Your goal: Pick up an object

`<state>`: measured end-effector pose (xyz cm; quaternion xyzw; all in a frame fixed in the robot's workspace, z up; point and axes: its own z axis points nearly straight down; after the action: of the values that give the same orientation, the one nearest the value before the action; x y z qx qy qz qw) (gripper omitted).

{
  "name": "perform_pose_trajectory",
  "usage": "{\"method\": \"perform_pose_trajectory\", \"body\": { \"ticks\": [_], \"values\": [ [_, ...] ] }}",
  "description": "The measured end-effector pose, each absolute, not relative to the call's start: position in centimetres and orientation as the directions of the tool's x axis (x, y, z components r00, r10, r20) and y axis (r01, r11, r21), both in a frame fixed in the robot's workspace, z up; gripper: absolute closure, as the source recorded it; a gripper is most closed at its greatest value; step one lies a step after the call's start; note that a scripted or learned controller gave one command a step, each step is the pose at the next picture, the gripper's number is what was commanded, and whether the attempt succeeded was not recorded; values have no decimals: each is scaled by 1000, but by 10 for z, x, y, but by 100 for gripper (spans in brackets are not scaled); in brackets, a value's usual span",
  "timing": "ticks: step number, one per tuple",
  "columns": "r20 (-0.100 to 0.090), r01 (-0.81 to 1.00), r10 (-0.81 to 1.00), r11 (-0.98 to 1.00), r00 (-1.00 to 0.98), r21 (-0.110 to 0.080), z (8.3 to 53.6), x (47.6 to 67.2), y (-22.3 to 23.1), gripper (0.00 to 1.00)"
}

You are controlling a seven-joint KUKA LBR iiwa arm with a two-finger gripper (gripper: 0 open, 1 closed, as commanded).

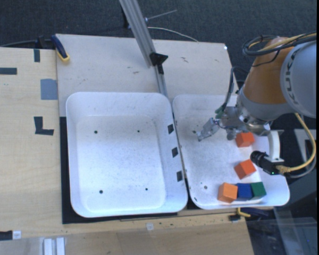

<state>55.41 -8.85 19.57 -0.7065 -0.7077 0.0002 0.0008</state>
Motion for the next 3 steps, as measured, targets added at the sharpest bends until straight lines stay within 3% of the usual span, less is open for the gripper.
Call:
{"method": "perform_pose_trajectory", "body": {
  "ticks": [1,2,3],
  "values": [
    [-6,1000,1000,-5,5,5,268,548,-188,0],
    [2,1000,1000,-1,1,-10,169,523,-192,0],
    [-7,1000,1000,1,-1,12,112,585,-204,0]
  ]
}}
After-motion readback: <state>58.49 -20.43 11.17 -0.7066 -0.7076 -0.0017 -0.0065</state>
